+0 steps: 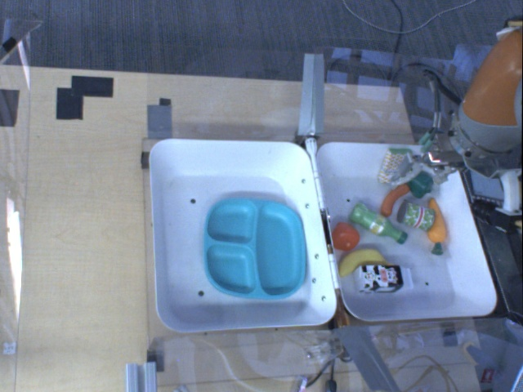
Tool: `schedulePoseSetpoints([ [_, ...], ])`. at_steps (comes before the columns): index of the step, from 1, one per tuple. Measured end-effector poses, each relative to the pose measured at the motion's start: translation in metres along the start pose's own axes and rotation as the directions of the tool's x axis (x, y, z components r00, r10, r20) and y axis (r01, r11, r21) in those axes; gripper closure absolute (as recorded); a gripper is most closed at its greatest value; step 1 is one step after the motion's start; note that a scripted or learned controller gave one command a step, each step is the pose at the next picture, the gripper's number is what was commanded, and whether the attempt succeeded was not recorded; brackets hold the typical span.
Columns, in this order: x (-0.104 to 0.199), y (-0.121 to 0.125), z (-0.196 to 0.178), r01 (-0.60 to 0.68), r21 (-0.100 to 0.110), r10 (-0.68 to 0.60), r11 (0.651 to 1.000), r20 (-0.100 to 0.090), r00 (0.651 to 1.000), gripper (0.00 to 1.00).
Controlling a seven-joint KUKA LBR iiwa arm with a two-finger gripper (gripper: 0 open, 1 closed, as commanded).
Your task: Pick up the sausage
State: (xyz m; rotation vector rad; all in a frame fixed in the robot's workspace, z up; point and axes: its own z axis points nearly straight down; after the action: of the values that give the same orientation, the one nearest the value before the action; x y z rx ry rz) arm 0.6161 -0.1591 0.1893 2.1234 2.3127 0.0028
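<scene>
Gripper point(426, 163) sits over the far right part of the right shallow white bin point(482, 296), low among the toys; can't tell from this angle what state it's in, and nothing is visibly held.

Sausage: my best read is the orange-red curved plastic piece point(394, 198) lying just beside the gripper's tip, toward the bin's middle. It rests on the bin floor, so not picked yet. Could be a carrot instead, hard to say at this size.

Close neighbours crowd it: a teal-capped small can with a red-green label point(417, 213) touching or nearly so, an orange carrot-like piece point(438, 223) on the can's right, and a green plastic bottle point(377, 223) lying on its side just nearer the centre. A red tomato point(345, 236), yellow banana point(362, 260) and black-and-white milk carton point(380, 278) sit toward the near left corner, well out of the way.

Left bin carries only a blue divided plate point(255, 248).

Progress: approach looks about done; grasp and lift remain. Clutter around the target looks like the main risk.
</scene>
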Motion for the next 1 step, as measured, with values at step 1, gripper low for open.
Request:
schedulePoseSetpoints([
  [1, 0.0076, 0.0097, 0.1009, -0.004, -0.008, 0.004, 1.0, 0.003, 1.0, 0.0],
])
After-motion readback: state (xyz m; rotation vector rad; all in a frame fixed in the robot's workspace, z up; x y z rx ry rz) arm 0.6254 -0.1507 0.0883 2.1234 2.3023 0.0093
